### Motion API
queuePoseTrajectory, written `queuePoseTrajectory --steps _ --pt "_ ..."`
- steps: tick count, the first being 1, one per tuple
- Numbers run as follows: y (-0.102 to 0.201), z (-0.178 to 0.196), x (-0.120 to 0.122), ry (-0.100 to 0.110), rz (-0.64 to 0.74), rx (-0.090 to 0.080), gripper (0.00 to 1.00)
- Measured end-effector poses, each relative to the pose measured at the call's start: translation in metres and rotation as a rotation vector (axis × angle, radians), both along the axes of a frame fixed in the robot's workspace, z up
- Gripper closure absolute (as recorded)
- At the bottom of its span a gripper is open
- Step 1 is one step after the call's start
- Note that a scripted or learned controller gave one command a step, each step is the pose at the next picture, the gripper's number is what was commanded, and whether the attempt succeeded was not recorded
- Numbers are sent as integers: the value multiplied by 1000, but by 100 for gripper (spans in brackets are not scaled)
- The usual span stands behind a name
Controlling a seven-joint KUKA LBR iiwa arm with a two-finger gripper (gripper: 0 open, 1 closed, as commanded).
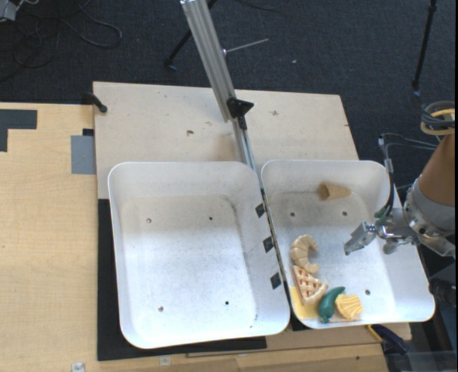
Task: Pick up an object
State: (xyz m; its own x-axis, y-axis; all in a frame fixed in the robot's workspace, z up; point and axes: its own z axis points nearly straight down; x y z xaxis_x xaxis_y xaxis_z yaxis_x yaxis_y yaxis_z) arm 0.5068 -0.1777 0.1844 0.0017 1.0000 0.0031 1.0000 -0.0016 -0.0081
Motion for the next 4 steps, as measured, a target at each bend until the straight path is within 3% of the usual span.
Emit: queuePoseTrajectory --steps 1,2,3,4 --pt "-8 -53 -8 1 0 0 0" --pt "-9 -40 -7 -3 -5 -1 100" --pt "-2 16 -12 -11 3 -4 100" --pt "-3 48 -12 -10 4 -4 100"
